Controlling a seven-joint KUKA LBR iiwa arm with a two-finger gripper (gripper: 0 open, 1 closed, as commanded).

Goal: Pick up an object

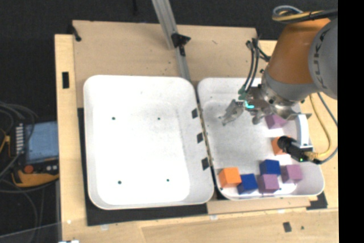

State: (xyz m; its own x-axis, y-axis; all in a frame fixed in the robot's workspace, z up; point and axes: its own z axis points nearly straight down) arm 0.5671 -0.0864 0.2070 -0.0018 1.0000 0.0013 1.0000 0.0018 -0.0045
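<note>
Two shallow white bins sit side by side on the bench (142, 45). The left bin (142, 139) has only a few dark specks on its floor; the right bin (227, 94) carries all the blocks.

I count seven blocks, though the arm covers part of the bin and there may be more under it. Two are orange: one orange block (230, 176) near the front left corner of the right bin, and a second orange block (278, 145) half hidden beneath the wrist hardware. Two are blue: a blue block (248, 183) just beside the first orange one, and another blue block (271, 167) a little behind it. Three are purple: a purple block (268, 182) between the blue ones along the front edge, a paler purple block (294, 172) toward the right, and a purple block (276, 120) peeking out under the arm.

They are all roughly cube-shaped, so none shows a clear long axis; most sit turned slightly askew to the bin walls.

The claw (232, 112) hangs over the bare middle of the right bin, slanting down to the left, well apart from the front row of blocks. Its fingers look spread a little, with nothing between them.
</note>
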